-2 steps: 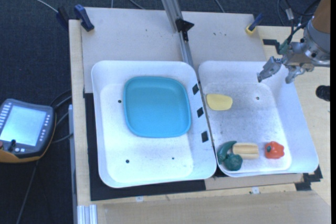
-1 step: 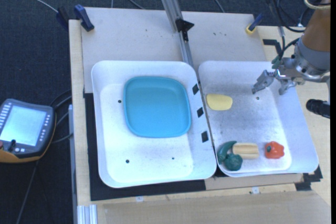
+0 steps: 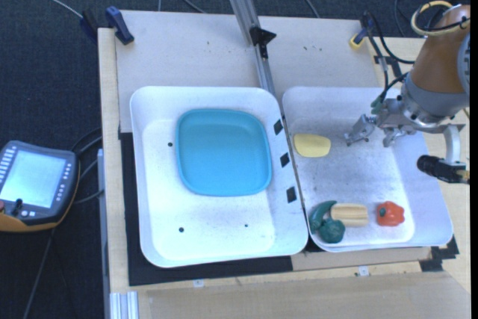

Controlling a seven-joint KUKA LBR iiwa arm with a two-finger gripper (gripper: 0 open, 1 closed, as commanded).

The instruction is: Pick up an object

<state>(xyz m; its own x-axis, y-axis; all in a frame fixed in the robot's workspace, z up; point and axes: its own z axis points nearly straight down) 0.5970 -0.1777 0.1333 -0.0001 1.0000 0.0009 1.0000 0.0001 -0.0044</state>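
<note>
The right bin [image 3: 358,104] holds a yellow lemon-like piece [image 3: 311,145] near its left wall. Along its front edge lie a green pepper [image 3: 326,222], a tan block [image 3: 349,214] and a red tomato [image 3: 389,214]. My gripper [image 3: 373,136] hangs over the upper middle of this bin, right of the yellow piece and apart from it. Its two fingers are spread open, and nothing sits between them.
The left bin [image 3: 157,183] carries a blue square plate [image 3: 224,152]. A metal pole [image 3: 243,0] slants up from between the bins. Clamps sit at the bench's back corners, and a teach pendant [image 3: 33,183] lies off the bench to the left.
</note>
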